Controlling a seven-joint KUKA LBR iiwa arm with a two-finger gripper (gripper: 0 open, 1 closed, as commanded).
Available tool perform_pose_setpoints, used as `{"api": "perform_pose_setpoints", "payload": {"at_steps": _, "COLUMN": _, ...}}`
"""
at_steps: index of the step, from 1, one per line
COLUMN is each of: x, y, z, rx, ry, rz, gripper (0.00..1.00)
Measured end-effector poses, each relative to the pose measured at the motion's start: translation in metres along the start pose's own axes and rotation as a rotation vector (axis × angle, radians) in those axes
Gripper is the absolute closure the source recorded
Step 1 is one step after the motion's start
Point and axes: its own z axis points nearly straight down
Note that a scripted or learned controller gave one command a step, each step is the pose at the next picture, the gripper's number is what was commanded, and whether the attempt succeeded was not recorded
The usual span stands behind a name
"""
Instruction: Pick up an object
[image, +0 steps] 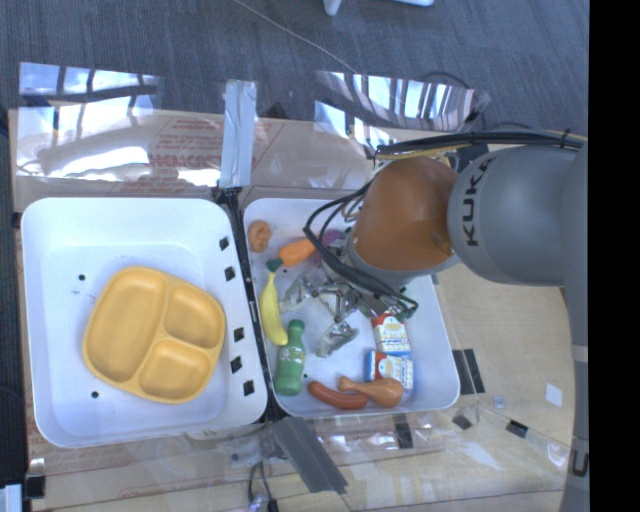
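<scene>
My gripper (318, 318) hangs low over the middle of the right bin (440, 372), under the orange wrist band. Its two metal fingers (300, 292) stand apart, open, with nothing between them. Just left of it lie a yellow banana (268, 310) and an upright-lying green bottle (290, 357). An orange carrot (296, 251) and a small orange piece (259, 235) lie at the bin's far left corner. On the right of the gripper rests a juice carton (391, 350). Along the near wall lie a red sausage (336, 396) and a brown drumstick (375, 389).
The left bin (50, 240) holds a yellow divided tray (153, 332). A black clip strip (240, 310) runs along the wall between the bins. The grey arm (520, 215) covers the right bin's far right part.
</scene>
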Motion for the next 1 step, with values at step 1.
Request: {"api": "perform_pose_setpoints", "payload": {"at_steps": 1, "x": -0.0729, "y": -0.0379, "z": -0.0174, "rx": 0.003, "ry": -0.006, "rz": 0.018, "gripper": 0.0}}
